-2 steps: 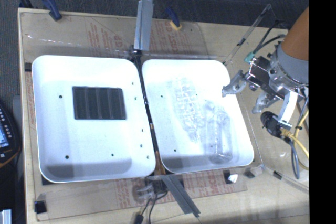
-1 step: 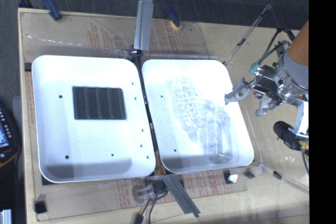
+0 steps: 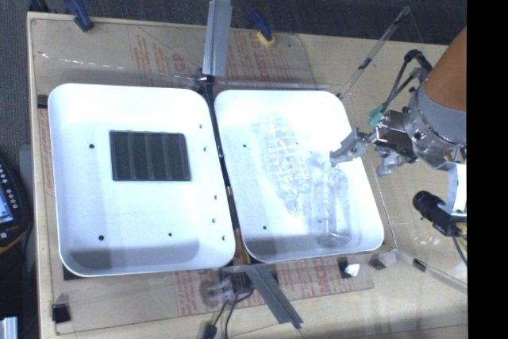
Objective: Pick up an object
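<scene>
Bench [image 3: 333,52] fills most of the frame, tan top with red printed lettering under a clear sheet; two blue clamps [image 3: 78,10] on its upper edge, one upper left, one nearer upper centre; a grey metal bar [image 3: 216,36] stands at the top between the bins.

Two white bins side by side: left bin [image 3: 79,234] takes the left half, right bin [image 3: 238,171] sits centre-right, the two touching along a dark seam.

Left bin holds one dark grey ribbed rectangular panel [image 3: 150,156], lying flat in its upper middle, long axis running left-right across the frame.

Right bin holds clear plastic things, hard to separate against the white glare (count uncertain, looks like two): a bumpy, see-through tray-like piece [image 3: 282,159], long axis running from upper centre of the bin down towards lower right; a clear bottle-like piece [image 3: 332,210] just beside it at lower right, long axis roughly top-to-bottom, which end is which cannot be told.

Arm [image 3: 444,103] enters at right edge, orange band at upper right, grey wrist below it, cables looping above; gripper [image 3: 343,151] reaches left over the right bin's right rim, just above the clear bottle-like piece; fingers spread or pressed together cannot be told, too small and blurred; nothing seen between them.
</scene>
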Available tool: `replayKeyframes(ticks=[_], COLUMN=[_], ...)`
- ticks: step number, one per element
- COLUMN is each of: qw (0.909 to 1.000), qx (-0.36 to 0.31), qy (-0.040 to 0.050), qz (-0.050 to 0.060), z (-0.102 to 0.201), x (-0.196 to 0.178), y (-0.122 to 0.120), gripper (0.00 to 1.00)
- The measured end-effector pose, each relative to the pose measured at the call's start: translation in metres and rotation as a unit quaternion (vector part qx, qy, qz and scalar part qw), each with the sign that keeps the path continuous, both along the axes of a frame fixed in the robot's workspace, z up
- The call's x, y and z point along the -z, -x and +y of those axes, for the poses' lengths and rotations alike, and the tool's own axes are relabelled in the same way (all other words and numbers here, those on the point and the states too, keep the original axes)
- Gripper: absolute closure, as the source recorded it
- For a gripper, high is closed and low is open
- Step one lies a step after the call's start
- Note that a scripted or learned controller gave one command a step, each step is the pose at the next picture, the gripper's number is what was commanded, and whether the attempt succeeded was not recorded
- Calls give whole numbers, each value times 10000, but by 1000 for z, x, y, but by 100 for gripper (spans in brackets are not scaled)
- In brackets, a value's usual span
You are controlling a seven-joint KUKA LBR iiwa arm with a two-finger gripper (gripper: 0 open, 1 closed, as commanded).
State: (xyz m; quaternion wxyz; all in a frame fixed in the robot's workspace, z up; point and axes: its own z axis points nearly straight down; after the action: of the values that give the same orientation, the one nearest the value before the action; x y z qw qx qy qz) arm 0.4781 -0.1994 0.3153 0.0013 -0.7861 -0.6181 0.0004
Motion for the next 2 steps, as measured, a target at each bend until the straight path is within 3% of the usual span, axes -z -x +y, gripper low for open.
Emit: replayKeyframes(ticks=[1, 2], qw=[9968, 9926], qx=[805, 1215], qy=[3, 6], qz=[9, 8], z=[1, 45], x=[36, 59], y=[1, 1], gripper=[0, 0])
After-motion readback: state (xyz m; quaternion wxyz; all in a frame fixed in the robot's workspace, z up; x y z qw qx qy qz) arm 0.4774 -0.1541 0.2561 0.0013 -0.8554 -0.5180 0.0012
